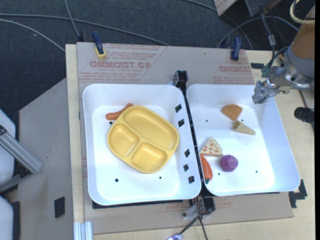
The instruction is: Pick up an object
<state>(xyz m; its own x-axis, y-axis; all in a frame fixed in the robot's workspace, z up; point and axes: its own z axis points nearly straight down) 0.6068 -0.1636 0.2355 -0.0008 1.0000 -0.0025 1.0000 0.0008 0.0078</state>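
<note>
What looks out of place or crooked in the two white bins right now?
The yellow three-compartment plastic tray in the left bin sits turned at an angle to the walls, and it lies partly on an orange sausage-shaped toy, whose end pokes out at its upper left. Nothing looks spilled or broken.

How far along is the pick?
Done: only the approach. The gripper sits at the far right rim of the right bin, with nothing visible in it.
In hand: nothing. The toast piece, cone wedge, sandwich triangle, carrot and purple piece all lie on the bin floor.
Left: choose one, descend, close, lift.
</note>
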